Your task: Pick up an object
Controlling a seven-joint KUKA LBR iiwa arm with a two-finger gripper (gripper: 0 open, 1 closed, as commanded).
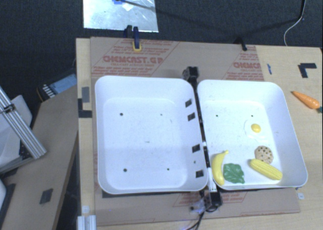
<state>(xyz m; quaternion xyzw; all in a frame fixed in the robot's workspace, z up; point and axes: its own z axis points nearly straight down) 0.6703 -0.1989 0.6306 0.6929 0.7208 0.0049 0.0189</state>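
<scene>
Where banana (218, 167) lies, green leaf (233, 173) touches it.

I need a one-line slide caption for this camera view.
Right white plastic bin holding yellow toy banana, green leafy toy, yellow corn cob, round brown cookie, fried egg.

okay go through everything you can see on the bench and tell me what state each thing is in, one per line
Banana: lying in the right bin, by its left wall, touching the green leaf.
Green leaf: lying flat beside the banana.
Corn cob: lying on its side near the front wall.
Cookie: lying flat, just behind the corn cob.
Fried egg: lying flat, apart from the rest.
Carrot: lying on the bench, outside the bins.
Left bin: sitting flat beside the right bin.
</scene>
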